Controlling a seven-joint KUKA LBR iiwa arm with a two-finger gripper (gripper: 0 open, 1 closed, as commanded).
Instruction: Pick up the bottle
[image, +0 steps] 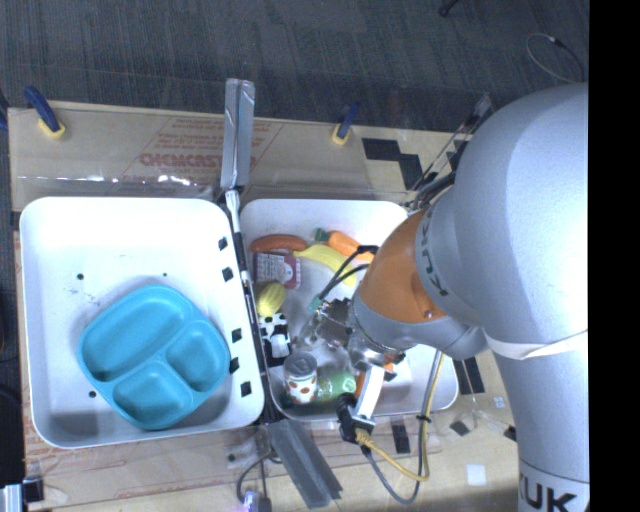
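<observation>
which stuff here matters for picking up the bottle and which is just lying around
Belongs to the job:
- bottle, lying at the right bin's left side
- gripper, low over the right bin

Just lying about:
- blue divided tray in the left bin
- banana
- orange carrot-like piece
- yellow lemon-like piece
- small can

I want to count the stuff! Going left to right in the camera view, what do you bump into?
Blue clamp → blue divided plate in the left bin → red ketchup bottle → orange carrot → grey arm.
</observation>
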